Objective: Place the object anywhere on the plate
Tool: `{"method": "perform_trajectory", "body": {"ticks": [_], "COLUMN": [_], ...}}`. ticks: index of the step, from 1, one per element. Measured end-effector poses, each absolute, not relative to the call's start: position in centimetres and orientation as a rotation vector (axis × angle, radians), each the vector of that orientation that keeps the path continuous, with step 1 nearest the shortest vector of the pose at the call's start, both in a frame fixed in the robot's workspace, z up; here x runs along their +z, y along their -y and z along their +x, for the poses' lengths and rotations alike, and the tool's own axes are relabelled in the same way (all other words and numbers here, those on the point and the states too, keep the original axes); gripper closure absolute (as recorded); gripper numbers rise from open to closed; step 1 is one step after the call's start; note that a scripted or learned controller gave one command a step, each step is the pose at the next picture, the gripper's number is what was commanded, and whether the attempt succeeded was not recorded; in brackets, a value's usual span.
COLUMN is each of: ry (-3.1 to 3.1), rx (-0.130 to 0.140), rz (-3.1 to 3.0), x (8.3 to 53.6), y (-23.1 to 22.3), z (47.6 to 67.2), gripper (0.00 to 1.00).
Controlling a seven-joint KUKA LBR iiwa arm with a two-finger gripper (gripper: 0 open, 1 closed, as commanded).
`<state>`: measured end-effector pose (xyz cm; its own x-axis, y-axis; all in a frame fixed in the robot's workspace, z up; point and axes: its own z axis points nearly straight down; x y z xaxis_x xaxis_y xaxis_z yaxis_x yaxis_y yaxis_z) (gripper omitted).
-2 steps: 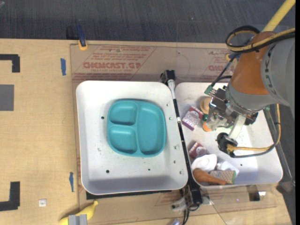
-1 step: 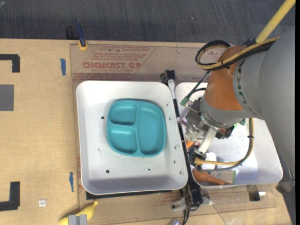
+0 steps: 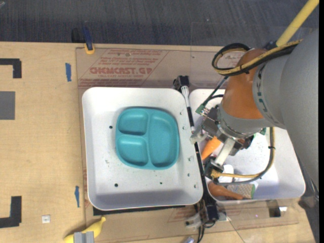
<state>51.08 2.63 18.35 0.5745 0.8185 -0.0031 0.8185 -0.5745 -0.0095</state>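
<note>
A teal plate (image 3: 148, 137) with three compartments lies in the left white bin (image 3: 96, 186) and has nothing on it. My gripper (image 3: 218, 158) is down in the right bin (image 3: 291, 184), close to that bin's left wall. An orange object (image 3: 210, 147) lies right beside the gripper on its left; whether the two touch is unclear. A second orange, carrot-like piece (image 3: 223, 190) lies near the bin's front edge. The arm's grey body and orange band (image 3: 242, 103) hide much of the right bin.
A white and yellow item (image 3: 228, 173) and a grey textured piece (image 3: 244, 189) lie just in front of the gripper. Something green (image 3: 262, 131) peeks out by the wrist. A black divider bar (image 3: 191, 130) runs between the bins. Cables loop around the wrist.
</note>
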Motion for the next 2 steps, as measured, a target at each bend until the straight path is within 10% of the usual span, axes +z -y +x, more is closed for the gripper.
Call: {"method": "perform_trajectory", "body": {"ticks": [1,2], "ry": [1.517,1.516], "rx": [0.011,0.011], "rz": [-2.742,-2.745], "x": [18.34,19.27], "y": [-4.87,-4.79], "z": [47.80,47.92], "gripper": [0.00,1.00]}}
